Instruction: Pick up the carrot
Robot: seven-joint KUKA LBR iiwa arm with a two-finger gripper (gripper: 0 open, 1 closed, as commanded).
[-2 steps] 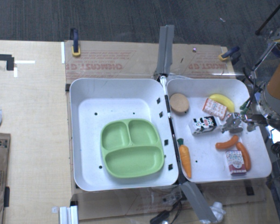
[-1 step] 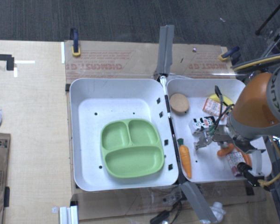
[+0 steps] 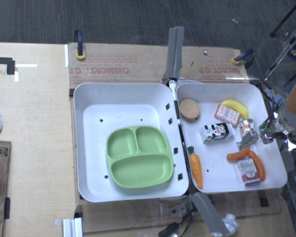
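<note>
Basically nothing is done yet: we see the carrot (image 3: 195,170) lying untouched in the right bin (image 3: 222,181), against its left wall near the front corner. Our end effector (image 3: 248,140) hovers over the bin's right side, by the sausages (image 3: 246,158); whether it is released or clenched, we cannot tell. Carrot sits well to its left, slightly nearer the front. Reach, descend and grasp all remain.

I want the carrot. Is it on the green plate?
No, the carrot lies in the right bin, apart from the green plate.
</note>
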